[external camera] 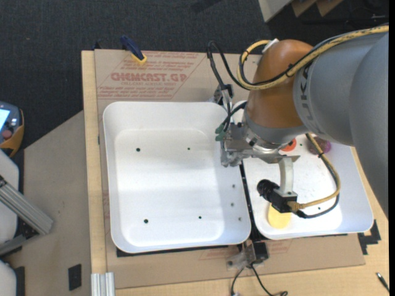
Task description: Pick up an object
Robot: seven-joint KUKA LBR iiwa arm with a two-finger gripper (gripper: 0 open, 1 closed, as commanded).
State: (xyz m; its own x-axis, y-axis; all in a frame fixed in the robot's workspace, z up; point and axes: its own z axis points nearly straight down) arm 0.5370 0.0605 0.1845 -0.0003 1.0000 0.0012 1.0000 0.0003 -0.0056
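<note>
The grey arm with its orange band reaches in from the right, and its gripper (231,153) hangs over the seam between the shallow white left bin (166,177) and the shallow white right bin (349,217). Whether it is clenched or released cannot be told. A small yellow rounded object (279,219) lies near the right bin's front wall. It is partly covered, so its long axis and heading cannot be told. A small orange object (288,145) and a small purple object (325,145) lie farther back in that bin.

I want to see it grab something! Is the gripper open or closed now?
Gripper, by the left bin's right edge: cannot be told.
</note>
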